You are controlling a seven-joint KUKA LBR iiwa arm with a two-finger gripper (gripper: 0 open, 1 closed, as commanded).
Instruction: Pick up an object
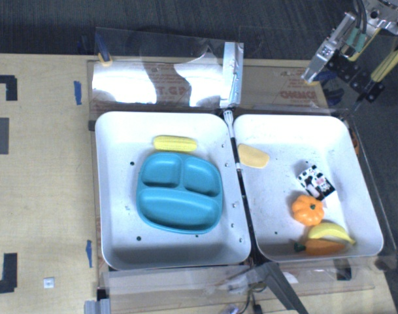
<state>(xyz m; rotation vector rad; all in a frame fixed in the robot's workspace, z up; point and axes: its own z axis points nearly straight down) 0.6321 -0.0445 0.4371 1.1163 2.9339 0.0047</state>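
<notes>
1. Your claw (316, 70) sits up at the top right, above the worktop (42, 175) and beyond the far edge of the right bin (277, 241); nothing is between its tips, and how wide it stands you can't tell from this angle.
2. Look in the right bin: a pale yellow slice (253, 156) lies near its far left corner, close to the divide.
3. A black-and-white toy (315, 182) lies toward the right side, and an orange pumpkin (308, 210) sits just beside it on the near side.
4. Nearer still, a yellow banana (332, 232) rests against an orange carrot (323, 246) by the near wall.
5. Over in the left bin (114, 241), a blue divided plate (180, 191) takes the middle.
6. A yellow corn cob (175, 144) lies just beyond the plate's far rim.
7. All of these sit well apart from your claw.
</notes>
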